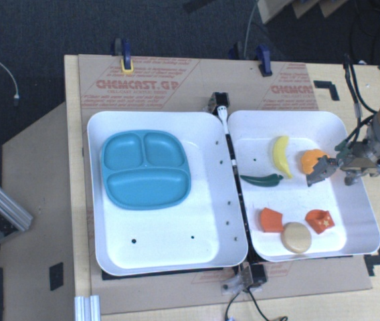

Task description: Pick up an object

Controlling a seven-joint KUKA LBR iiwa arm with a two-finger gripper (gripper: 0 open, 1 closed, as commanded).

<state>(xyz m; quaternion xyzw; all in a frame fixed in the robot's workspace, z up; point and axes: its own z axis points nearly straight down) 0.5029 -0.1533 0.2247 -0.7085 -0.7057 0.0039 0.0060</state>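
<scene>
Beside the hand, touching, lies an orange fruit.

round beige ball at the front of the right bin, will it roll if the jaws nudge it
Probably yes: the round beige ball looks smooth and near-spherical, so a sideways nudge would likely send it rolling. It sits against an orange-red block, which may stop it on that side. It looks like a light toy, so it should lift easily.

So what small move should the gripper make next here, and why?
Probably a short drop straight onto the orange. The gripper sits at the orange's right edge in the right bin, with nothing visibly between its fingers. The banana and green pepper lie further left, so the orange is the nearest pick.
</scene>
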